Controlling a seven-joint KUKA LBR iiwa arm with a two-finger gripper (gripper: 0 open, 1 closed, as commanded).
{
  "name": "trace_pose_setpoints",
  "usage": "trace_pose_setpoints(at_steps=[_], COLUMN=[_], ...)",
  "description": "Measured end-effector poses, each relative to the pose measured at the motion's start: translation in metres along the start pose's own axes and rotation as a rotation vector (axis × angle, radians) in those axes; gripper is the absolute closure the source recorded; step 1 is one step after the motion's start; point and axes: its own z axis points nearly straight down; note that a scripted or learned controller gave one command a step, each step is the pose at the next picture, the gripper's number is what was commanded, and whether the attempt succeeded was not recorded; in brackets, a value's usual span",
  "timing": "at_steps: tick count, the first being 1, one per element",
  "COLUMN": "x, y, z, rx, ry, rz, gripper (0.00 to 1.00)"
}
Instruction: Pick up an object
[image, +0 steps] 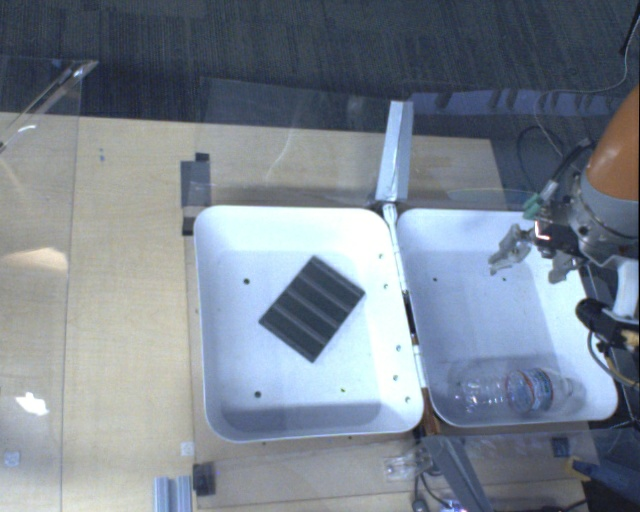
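A dark grey ribbed rectangular block lies at an angle in the middle of the left bin. A clear plastic bottle with a blue label lies on its side near the front wall of the right bin. My gripper hangs over the back right part of the right bin, well behind the bottle. Its fingers are spread open and nothing sits between them.
A metal divider post rises behind the seam between the two bins. The wooden bench stretches to the left. Cables hang off the arm beside the right bin's right wall.
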Motion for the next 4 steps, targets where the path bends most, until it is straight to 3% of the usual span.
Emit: trace_pose_setpoints(at_steps=[1, 2, 3, 4], x=[0.036, 0.070, 0.030, -0.054], y=[-0.057, -0.070, -0.002, -0.033], z=[0.055, 0.083, 0.117, 0.042], rx=[0.003, 0.001, 0.004, 0.000], ry=[0.000, 0.001, -0.001, -0.002], rz=[0.103, -0.037, 0.096, 0.041], gripper=[0.00, 0.00, 0.00, 0.00])
